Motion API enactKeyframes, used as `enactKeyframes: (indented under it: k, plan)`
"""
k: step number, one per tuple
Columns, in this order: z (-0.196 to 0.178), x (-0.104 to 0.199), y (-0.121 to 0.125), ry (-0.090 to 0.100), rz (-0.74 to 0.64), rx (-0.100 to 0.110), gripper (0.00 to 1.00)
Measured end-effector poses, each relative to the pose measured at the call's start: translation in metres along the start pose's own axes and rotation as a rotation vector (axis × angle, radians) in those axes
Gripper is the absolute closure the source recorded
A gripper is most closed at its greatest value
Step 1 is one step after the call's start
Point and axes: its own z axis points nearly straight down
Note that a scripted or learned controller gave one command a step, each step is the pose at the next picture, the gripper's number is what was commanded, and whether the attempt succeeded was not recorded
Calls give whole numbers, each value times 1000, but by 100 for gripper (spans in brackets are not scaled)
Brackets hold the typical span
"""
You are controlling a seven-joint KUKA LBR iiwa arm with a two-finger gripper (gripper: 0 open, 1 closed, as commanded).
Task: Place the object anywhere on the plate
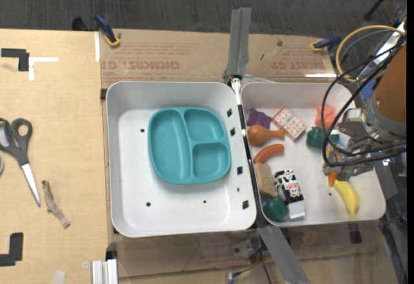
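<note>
The plate (pixel 190 145) in the left bin (pixel 123 166) sits bare, toys (pixel 272 147) lie at three o'clock, and the gripper (pixel 337 161) hangs over them, its grip state unreadable.

A teal three-compartment plastic plate (pixel 190 145) lies in the left shallow white bin (pixel 123 166). Right of the plate: a purple toy (pixel 258 117), an orange sausage (pixel 268 152), a black-and-white cow-patterned carton (pixel 288 187), a yellow banana (pixel 347 197).
</note>
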Motion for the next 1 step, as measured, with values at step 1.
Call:
enactKeyframes:
  k: [1]
  plan:
    - [89,12,-16,1,-172,0,100]
